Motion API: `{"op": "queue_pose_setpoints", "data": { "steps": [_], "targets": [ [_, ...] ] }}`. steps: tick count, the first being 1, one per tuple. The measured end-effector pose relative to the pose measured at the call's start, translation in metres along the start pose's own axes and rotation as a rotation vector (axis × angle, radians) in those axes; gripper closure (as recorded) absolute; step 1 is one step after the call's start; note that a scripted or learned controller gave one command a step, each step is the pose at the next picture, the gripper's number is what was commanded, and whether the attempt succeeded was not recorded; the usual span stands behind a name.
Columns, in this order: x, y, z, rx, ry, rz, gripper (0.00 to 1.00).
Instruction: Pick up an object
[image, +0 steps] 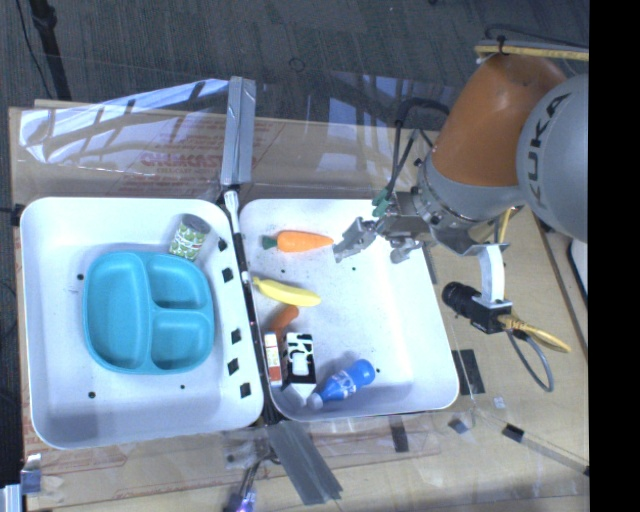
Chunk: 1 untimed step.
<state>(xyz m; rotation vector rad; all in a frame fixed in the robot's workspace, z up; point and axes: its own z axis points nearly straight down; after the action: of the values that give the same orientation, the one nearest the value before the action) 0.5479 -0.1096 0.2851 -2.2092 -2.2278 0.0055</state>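
Hovering over the upper part of the right bin (425, 385), the gripper (374, 242) has its fingers spread with nothing between them, just beside the tip of the carrot (303, 241), which lies flat near the bin's far wall. The carrot looks like a light, rigid plastic toy with a smooth, tapered body, so it would likely slip if pinched at the narrow end; a grip across its thicker middle seems safest. The banana (287, 292) below it is curved and equally slick, and the blue bottle (343, 384) rests at the near wall.
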Motion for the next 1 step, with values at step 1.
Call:
{"op": "queue_pose_setpoints", "data": {
  "steps": [1],
  "targets": [
    [0.0142,-0.0092,0.184,-0.022,0.0,-0.112,0.0]
  ]
}}
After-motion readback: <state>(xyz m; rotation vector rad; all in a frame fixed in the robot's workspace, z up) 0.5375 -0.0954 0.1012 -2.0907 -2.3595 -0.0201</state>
